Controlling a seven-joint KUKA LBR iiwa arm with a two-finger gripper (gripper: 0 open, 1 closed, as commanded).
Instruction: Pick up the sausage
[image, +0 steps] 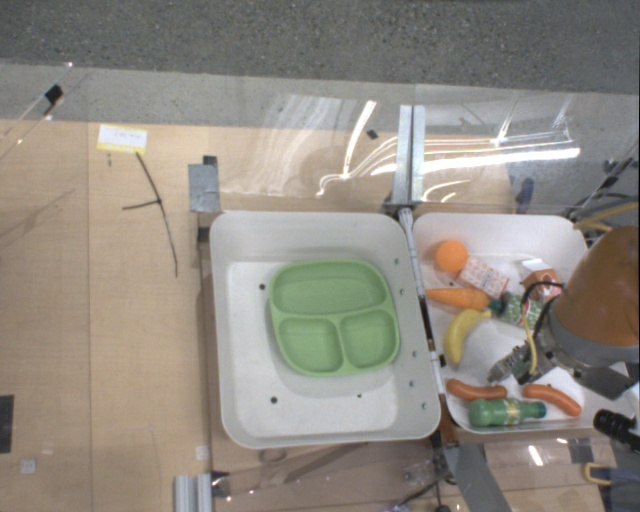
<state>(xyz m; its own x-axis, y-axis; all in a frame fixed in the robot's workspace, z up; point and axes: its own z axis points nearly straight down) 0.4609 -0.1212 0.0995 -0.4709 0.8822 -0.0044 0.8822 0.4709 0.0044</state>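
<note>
Because the sausage (474, 389) lies near the front edge of the right bin (560, 232), close to its front-left corner, with a green bottle (505, 412) just beside it on the front side, there is little free room around it. A second, redder link (552, 399) lies along the same front edge toward the right. The two look alike, so a grasp could close on the wrong one.

The gripper (512, 365) hangs low between the two links, slightly behind them, and nothing is visibly held in it. Whether it is open or closed I cannot tell, since the wrist and its cables hide that.

A descent from here looks likely to land beside the sausage, not over it. It could then nudge the sausage against the bottle or roll it toward the bin's left wall. A banana (456, 334) lies just behind the sausage, and a carrot (458, 297) and an orange (452, 256) lie further back along the left edge. A drifting approach could catch the banana instead. The smooth, round sausage may also slip from an off-centre pinch.
</note>
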